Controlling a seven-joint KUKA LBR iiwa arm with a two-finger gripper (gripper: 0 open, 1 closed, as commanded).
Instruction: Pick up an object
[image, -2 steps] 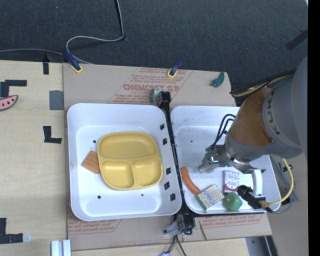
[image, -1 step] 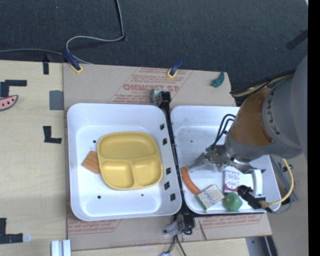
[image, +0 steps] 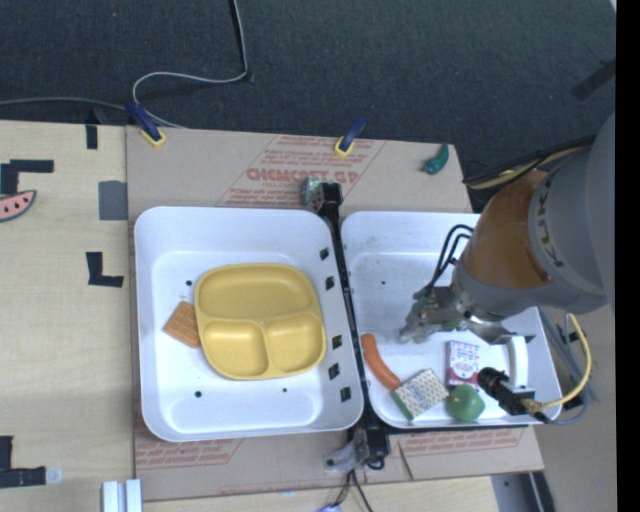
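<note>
Two shallow white plastic bins sit side by side on a sheet of brown cardboard with red print (image: 290, 172), which lies on a pale wooden bench (image: 60, 330).

The left bin (image: 250, 408) holds a yellow plastic plate with three compartments (image: 260, 320) in the middle of the frame. A flat tan square piece (image: 181, 324) pokes out from under the plate's left edge.

The right bin (image: 390, 250) holds four small things, all gathered along its lower edge. They are an orange carrot-shaped piece (image: 379, 363) lying at a slant near the bin's lower left corner, a small green-and-white patterned packet (image: 420, 392) just to its right, a round green ball-like thing (image: 463, 404) beside the packet at the lower rim, and a small pink-and-white box (image: 462, 362) just above the ball.

The grey arm with its orange band (image: 515, 250) reaches in from the right side of the frame. The gripper (image: 420, 322) is low over the middle of the right bin, above the carrot-shaped piece and the packet and to the left of the pink-and-white box. Nothing can be seen in its grasp, and from this angle I cannot tell whether it is released or clenched.

At the cardboard's upper edge are two yellow-and-blue clamps, one at the upper left (image: 148, 128) and one near the upper middle (image: 349, 141). A small teal thing (image: 436, 158) lies near the cardboard's upper right corner.
</note>
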